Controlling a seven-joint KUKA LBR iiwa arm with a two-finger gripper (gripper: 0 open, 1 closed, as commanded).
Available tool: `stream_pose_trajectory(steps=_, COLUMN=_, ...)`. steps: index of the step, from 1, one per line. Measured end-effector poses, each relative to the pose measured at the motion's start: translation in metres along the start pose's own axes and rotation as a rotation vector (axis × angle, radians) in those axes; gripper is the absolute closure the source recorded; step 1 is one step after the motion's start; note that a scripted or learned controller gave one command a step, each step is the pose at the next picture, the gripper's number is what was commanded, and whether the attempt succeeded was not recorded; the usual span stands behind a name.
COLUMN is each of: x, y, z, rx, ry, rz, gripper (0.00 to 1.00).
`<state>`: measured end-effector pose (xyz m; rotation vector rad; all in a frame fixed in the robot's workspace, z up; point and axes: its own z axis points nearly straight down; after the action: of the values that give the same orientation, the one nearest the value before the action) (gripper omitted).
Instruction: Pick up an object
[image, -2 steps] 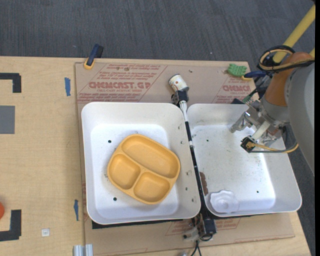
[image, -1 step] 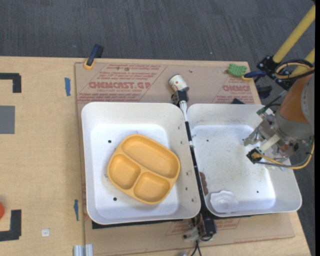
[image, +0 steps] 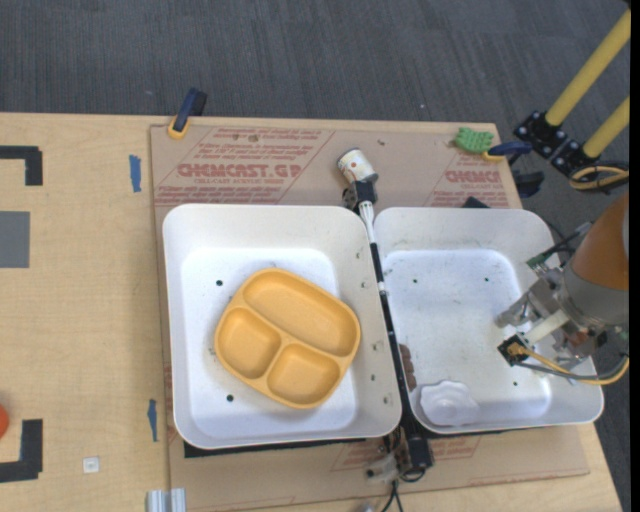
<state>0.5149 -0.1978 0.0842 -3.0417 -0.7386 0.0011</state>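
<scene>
Here, white lid (image: 447, 403) near end effector (image: 528, 335), left of it; finger state indiscernible.

A: What do we see of the arm (image: 605, 250) at the right edge?

B: We note a rounded orange band above a grey wrist section.

A: And the gripper (image: 540, 325) below it?

B: We see pale metallic parts, a small black block with an orange spot, and thin yellow and dark cables looping beneath the wrist.
</scene>
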Motion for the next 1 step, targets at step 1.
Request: stream_pose_trajectory(steps=1, x=0.0002, y=0.0019, z=-0.0107, rx=-0.007, ry=0.001, rz=0.0, gripper=1.0)
